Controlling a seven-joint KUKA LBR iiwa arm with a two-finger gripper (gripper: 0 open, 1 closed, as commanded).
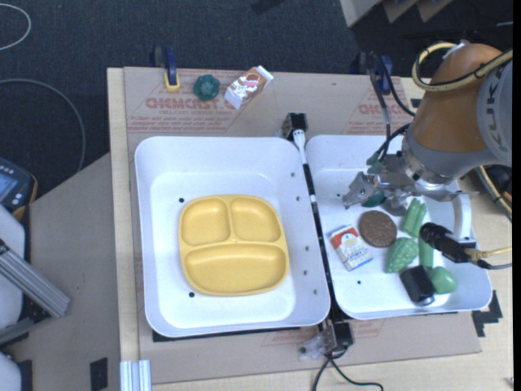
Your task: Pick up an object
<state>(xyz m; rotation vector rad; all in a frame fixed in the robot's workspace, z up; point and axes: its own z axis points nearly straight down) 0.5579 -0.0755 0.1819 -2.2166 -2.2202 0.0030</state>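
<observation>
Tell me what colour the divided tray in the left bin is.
Yellow. The divided tray shows clearly in the camera view, lying in the white left bin.

Yellow divided plate (234,244) in white left bin (155,243), brown disc (378,228), green toys (404,253), red-and-white carton (350,247), black block (418,284), orange-banded grey arm (456,104).

The setting is a robotics laboratory test cell. A cardboard-covered bench (130,218) carries two shallow white bins (155,243), well to the left of and directly beneath the gripper (368,187) of a grey and orange industrial arm (456,112). Clamps (170,68) secure the board at its far edge. Loose cables (49,104) lie on dark carpet (81,23) beyond the bench.
</observation>
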